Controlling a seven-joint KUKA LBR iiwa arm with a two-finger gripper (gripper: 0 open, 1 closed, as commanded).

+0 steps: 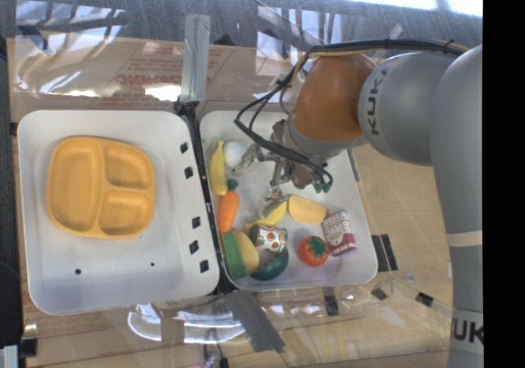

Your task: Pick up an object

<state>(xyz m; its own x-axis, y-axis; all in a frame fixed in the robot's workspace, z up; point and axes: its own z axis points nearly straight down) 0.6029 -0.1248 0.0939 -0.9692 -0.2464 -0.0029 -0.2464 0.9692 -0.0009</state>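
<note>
In the camera view the gripper (pixel 279 186) is hanging low inside the right bin (pixel 361 256), near its middle, and whether it is gripping anything I cannot tell, since the wrist and cables are crowding it. The toys are lying toward the bin's left wall and near edge: a banana (pixel 217 168) and a carrot (pixel 229 209) along the left wall, a yellow wedge (pixel 305 210) just beside the tool, a tomato (pixel 312 251) and a small carton (pixel 339 232) toward the near edge. The wedge seems the likeliest target, being closest. The left bin (pixel 33 276) is carrying a yellow divided tray (pixel 100 187).
</note>
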